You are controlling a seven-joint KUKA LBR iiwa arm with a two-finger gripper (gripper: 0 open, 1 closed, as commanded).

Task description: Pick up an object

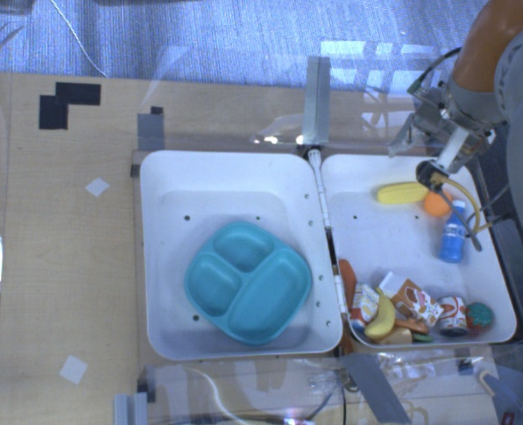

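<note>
My hand [410, 138] hangs over the far edge of the right bin [502, 268]. I cannot tell whether it is open or closed, and I see nothing held in it. Nearest it lie a yellow fruit [399, 193], an orange ball [435, 204] and a blue bottle [453, 237], close together but not stacked, so I judge them the likelier picks. The heap [411, 312] against the near wall overlaps too much. A blue plate [248, 280] lies alone in the left bin [168, 237].
</note>
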